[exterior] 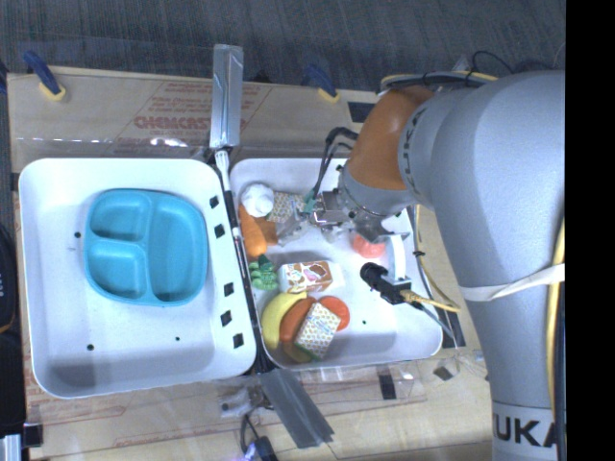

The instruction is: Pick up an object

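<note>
- Gripper [327, 214]: you had it low in the right bin [423, 329], frame centre; finger state impossible to tell.
- Objects: carton [307, 277], banana [274, 317], carrot [254, 235] lay lower left of it.
- Left bin [38, 257]: blue tray [147, 246].

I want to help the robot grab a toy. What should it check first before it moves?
1. Gripper is over the right bin, where the toys are: ok.
2. Toys to pick from, like the small box, the carrot and the banana: ok.
3. Fingers ready to grab: cannot tell, the wrist hides them.
4. A toy already held: cannot tell.
5. Room around a toy: not ok, the toys lie crowded along the bin's left side.
6. Blue tray in the left bin is out of the arm's way: ok.
</note>
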`<state>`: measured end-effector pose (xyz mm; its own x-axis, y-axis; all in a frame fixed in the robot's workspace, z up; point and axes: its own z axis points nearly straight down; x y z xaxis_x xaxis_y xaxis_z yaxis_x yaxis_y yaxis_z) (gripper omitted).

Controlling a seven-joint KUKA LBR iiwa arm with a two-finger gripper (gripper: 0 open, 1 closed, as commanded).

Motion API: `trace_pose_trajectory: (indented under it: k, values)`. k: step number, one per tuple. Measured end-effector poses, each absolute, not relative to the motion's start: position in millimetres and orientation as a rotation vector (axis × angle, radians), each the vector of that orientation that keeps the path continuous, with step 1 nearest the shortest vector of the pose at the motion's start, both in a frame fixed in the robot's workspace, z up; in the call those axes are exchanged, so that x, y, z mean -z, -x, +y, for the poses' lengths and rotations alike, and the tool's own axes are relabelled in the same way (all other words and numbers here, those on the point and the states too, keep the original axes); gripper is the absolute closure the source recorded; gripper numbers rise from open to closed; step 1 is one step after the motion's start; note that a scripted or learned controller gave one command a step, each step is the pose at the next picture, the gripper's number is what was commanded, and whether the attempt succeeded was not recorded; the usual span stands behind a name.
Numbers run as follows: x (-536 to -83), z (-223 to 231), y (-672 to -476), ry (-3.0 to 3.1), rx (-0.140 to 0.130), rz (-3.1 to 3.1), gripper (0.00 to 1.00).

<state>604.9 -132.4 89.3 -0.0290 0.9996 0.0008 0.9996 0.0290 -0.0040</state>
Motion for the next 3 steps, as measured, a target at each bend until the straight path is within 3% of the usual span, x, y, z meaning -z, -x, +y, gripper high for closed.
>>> trace_pose_trajectory:
  k: [1,2,3]
  values:
    - [-90,-125,-514.8,2.192,-0.003,-2.245,0.00]
    - [-90,-125,-477.8,2.143,0.001,-2.295,0.00]
    - [-98,-127,-478.9,2.140,-0.002,-2.299,1.00]
